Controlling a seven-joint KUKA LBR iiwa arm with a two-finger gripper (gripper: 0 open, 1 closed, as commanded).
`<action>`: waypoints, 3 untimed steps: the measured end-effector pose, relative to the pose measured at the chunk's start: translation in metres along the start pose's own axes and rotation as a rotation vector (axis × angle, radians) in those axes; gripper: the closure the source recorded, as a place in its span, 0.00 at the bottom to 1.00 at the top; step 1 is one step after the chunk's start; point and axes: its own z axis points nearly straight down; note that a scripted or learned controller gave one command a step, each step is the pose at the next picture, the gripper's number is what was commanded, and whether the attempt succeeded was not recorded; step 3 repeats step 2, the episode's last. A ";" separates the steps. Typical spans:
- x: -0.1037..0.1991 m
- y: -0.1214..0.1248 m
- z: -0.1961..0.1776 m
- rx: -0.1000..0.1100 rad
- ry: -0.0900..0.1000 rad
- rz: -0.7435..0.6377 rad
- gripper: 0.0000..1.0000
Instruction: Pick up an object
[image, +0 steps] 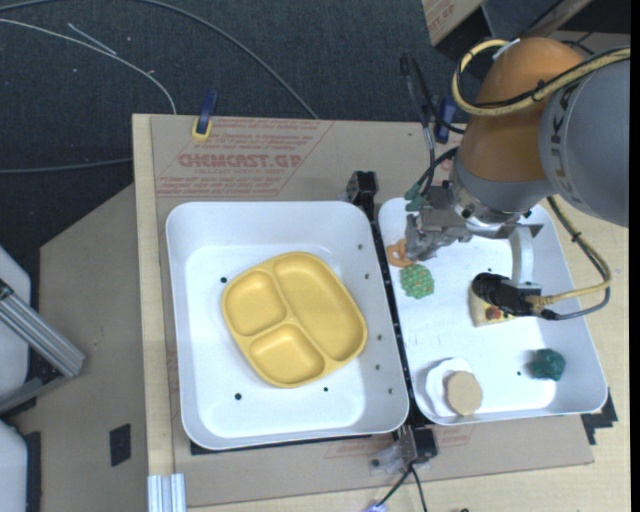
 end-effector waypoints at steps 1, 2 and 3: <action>0.042 -0.019 0.006 0.000 -0.001 0.002 1.00; 0.087 -0.047 0.014 0.001 -0.001 0.001 1.00; 0.087 -0.047 0.014 0.001 -0.001 0.001 1.00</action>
